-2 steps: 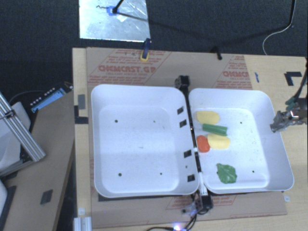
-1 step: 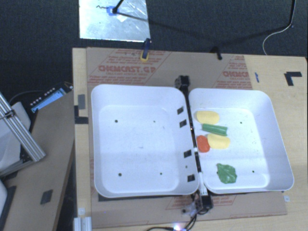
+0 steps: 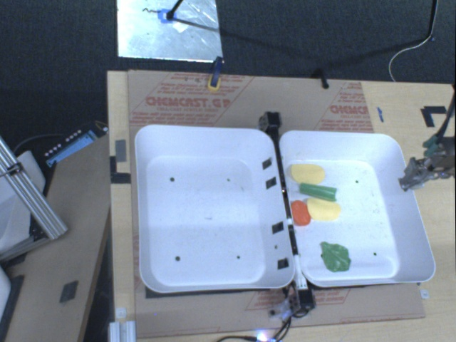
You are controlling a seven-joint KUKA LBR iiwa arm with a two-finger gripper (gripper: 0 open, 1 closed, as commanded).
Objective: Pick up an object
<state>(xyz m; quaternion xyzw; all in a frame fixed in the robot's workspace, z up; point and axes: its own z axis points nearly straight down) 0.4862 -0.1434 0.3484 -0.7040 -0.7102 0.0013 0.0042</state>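
Green leafy piece (image 3: 335, 256) lies nearest, in the right bin (image 3: 399, 262). Claw (image 3: 415, 174) hovers at that bin's right rim; its opening cannot be determined. Recommend centring above one item before descending.

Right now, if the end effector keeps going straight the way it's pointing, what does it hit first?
Probably the right bin's right wall, directly in front of the end effector, which seems to point left into that bin. Its height is hard to judge; clearing the rim, it would cross bare floor toward the green stick.
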